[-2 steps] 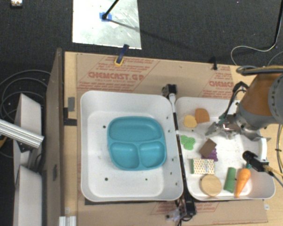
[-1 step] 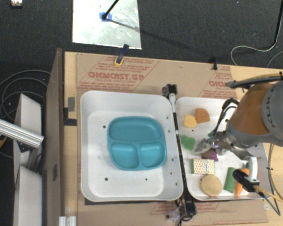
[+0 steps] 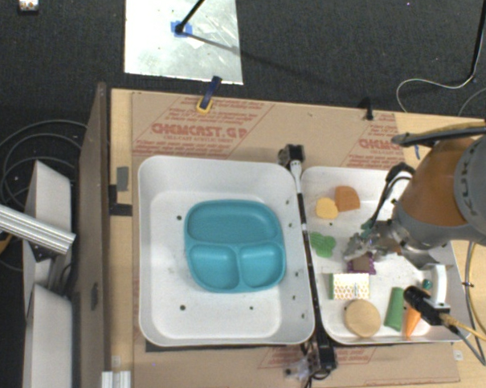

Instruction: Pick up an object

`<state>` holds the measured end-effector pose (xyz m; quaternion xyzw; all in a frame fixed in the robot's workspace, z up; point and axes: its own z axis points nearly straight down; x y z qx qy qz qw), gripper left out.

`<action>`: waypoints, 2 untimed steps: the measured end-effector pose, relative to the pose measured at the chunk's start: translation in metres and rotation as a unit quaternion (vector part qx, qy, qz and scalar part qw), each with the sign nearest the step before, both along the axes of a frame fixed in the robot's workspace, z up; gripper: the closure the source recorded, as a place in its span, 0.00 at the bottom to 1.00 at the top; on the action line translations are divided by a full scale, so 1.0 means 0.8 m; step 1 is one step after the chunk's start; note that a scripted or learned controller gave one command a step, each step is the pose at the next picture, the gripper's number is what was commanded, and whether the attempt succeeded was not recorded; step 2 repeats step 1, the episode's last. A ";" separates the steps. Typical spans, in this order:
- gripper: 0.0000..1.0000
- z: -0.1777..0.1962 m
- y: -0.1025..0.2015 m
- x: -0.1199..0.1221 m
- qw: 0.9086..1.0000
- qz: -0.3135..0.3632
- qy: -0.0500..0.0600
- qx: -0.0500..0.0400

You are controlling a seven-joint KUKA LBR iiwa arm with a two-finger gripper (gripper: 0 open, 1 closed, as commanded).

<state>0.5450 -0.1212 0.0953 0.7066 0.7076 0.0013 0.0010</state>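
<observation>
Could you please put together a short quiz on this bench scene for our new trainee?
1. True or false: the blue plastic divided tray lies in the left white bin.
2. Which item lies nearest the front edge of the right white bin? A) the round tan bun-shaped piece B) the orange rounded piece C) the yellow rounded piece
3. Fill in: the gripper hovers over the ___ bin, beside a small dark purple piece.

Key: 1 true; 2 A; 3 right.
</observation>
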 end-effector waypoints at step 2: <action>1.00 0.119 0.093 0.053 1.000 0.006 -0.005 0.000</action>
